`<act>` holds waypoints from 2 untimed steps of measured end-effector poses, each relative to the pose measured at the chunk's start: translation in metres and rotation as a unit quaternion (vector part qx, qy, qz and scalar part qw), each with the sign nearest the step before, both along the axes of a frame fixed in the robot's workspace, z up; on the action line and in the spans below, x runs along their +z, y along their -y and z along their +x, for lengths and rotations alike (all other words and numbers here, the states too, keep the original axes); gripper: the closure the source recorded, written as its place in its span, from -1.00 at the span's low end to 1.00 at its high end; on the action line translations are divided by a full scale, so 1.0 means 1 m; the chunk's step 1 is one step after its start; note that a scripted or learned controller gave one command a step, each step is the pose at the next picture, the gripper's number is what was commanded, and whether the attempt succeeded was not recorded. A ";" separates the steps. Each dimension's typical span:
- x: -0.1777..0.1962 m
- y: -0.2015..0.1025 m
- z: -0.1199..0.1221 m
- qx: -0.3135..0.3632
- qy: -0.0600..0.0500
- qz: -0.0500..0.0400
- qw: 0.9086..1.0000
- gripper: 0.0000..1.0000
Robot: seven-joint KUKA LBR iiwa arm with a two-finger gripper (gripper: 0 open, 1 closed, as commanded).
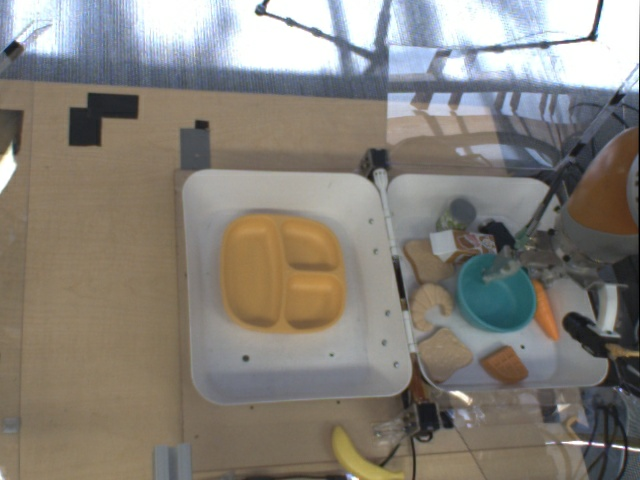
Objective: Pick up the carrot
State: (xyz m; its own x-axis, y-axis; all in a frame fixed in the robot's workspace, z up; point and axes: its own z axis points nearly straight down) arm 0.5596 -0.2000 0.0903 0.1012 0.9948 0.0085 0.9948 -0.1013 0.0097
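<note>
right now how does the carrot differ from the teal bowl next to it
The carrot is orange, thin and tapered, lying flat; the teal bowl is blue-green, round and wide, sitting upright with its opening up. The carrot is far narrower than the bowl. Both sit in the right bin, the carrot against the bowl's right side.

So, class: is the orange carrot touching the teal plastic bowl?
Touching. The camera view shows the orange carrot lying against the right rim of the teal plastic bowl, no white bin floor visible between them.
</note>
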 end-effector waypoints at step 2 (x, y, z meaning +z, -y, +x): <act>0.001 0.003 -0.068 0.206 0.000 -0.003 0.979 -1.00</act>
State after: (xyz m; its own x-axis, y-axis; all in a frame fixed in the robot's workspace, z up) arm 0.4920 -0.2028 0.0915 -0.3087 0.9512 0.0027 0.9511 0.3086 0.0097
